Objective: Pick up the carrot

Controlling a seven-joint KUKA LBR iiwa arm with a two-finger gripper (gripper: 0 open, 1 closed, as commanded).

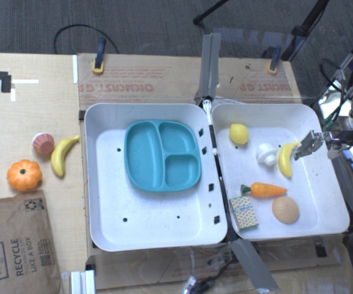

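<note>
Carrot (268,190) sits in right bin (323,216), long axis approx left-right, greens toward divider. Pincer (309,144) hovers up-right of it, beside banana (286,159); I can't tell its opening, nothing visibly held.

Carrot (268,190) hemmed by box (244,213), egg (285,210), banana (286,159).

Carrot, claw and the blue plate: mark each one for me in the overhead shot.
carrot (268,190), camera view, middle of its orange body.
claw (307,146), camera view, between its fingertips, over the right bin.
blue plate (144,159), camera view, floor of its large compartment.
</note>
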